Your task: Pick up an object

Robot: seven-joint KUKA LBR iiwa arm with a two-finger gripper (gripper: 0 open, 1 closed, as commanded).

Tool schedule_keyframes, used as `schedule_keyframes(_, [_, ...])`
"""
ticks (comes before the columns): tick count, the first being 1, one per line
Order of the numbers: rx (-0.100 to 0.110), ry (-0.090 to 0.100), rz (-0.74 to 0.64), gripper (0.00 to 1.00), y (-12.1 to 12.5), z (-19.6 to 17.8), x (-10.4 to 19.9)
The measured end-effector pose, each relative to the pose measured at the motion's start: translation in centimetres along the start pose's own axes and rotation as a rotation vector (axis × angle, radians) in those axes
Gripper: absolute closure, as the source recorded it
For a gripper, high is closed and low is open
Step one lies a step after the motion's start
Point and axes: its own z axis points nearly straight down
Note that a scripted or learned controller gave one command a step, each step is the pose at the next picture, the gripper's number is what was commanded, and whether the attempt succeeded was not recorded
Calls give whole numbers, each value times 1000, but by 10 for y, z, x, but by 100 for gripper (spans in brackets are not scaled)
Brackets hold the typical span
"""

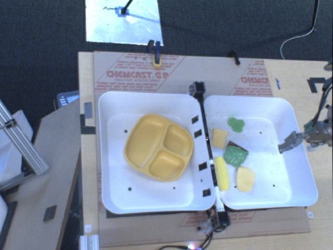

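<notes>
The right bin (291, 189) holds several small items near its left side: a green broccoli-like piece (236, 124), a pale yellow square (219, 138), a green and brown piece (235, 154), a yellow corn-like stick (222, 173) and a yellow block (245, 179). My gripper (287, 142) comes in from the right edge, over the right part of that bin, well to the right of the items. One grey finger (289, 141) shows, pointing left and down. Nothing is seen between the fingers.
The left bin (117, 194) carries a yellow divided plate (158, 146). A black clip strip (204, 150) joins the two bins. A shiny metal sheet (123, 13) lies at the back, and an aluminium frame (18, 139) stands at the left.
</notes>
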Motion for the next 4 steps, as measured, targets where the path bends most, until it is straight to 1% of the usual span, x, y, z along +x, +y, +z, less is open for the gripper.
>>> schedule_keyframes(1, [11,4,3,0,-9,161,-11])
schedule_keyframes(2, [1,0,3,0,-6,153,-11])
schedule_keyframes(3, [-1,2,-7,0,21,162,62])
schedule_keyframes(4, [-6,1,-7,0,93,161,106])
